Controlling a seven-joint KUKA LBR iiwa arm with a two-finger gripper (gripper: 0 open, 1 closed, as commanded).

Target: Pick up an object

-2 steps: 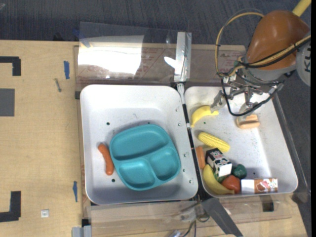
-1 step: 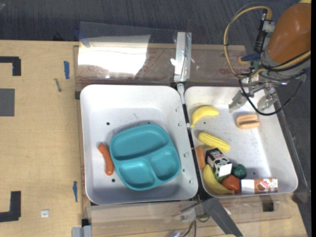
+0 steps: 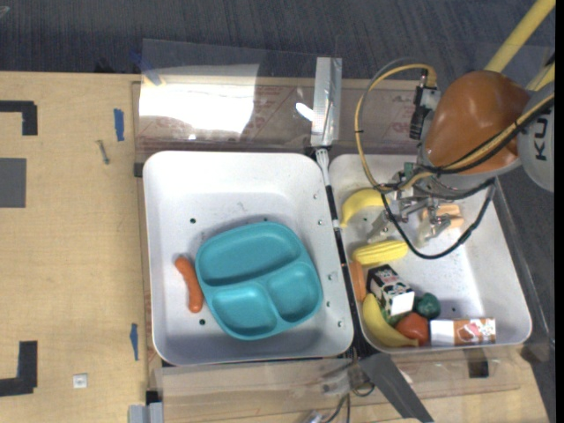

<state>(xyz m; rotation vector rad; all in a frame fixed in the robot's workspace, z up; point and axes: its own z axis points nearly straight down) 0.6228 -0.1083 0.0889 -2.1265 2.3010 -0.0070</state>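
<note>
My gripper hangs low over the back half of the right bin, under the orange wrist band and tangled cables. A round yellow fruit lies just left of it. A yellow corn-like piece sits a little in front of it. Further forward lie a small black-and-white box, a banana, a red tomato, a dark green piece and an orange-and-white bottle. A small pale orange shape shows right beside the gripper; I cannot make out what it is.
The left bin holds a teal divided plate and an orange sausage at the plate's left. A clear plastic sheet and a metal bracket stand behind the bins. Bare bin floor shows to the gripper's front right.
</note>
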